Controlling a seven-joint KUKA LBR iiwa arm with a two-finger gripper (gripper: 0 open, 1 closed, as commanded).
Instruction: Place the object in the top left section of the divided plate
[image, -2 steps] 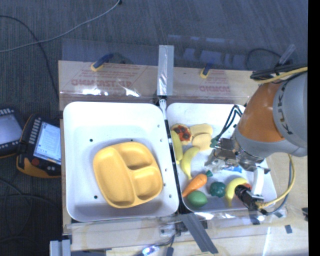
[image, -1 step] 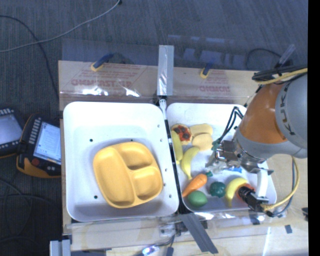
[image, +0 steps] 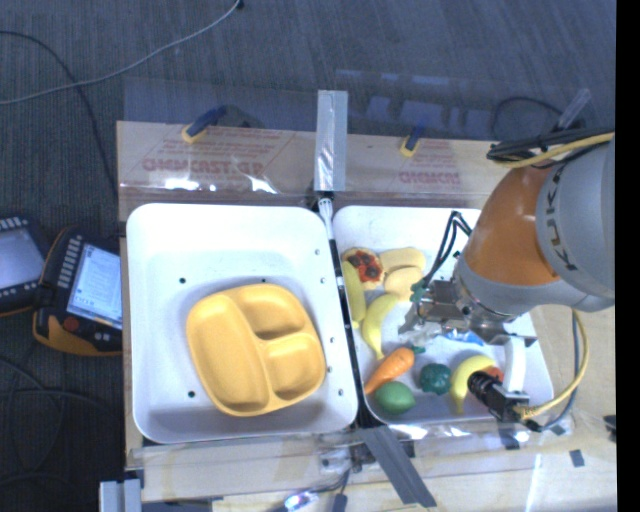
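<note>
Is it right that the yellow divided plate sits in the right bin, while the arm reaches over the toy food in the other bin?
Not quite. The camera view shows the yellow divided plate in the left bin; the arm reaches over the toy food in the right bin.

The divided plate (image: 257, 347) lies in the left bin (image: 160, 250). Right of the plate, in the right bin (image: 400, 222), toy foods cluster: banana (image: 377, 318), carrot (image: 389, 368), lime (image: 396, 398) nearest it.

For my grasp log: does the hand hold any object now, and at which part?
It cannot be told: the hand is low among the toy food in the right bin.
</note>
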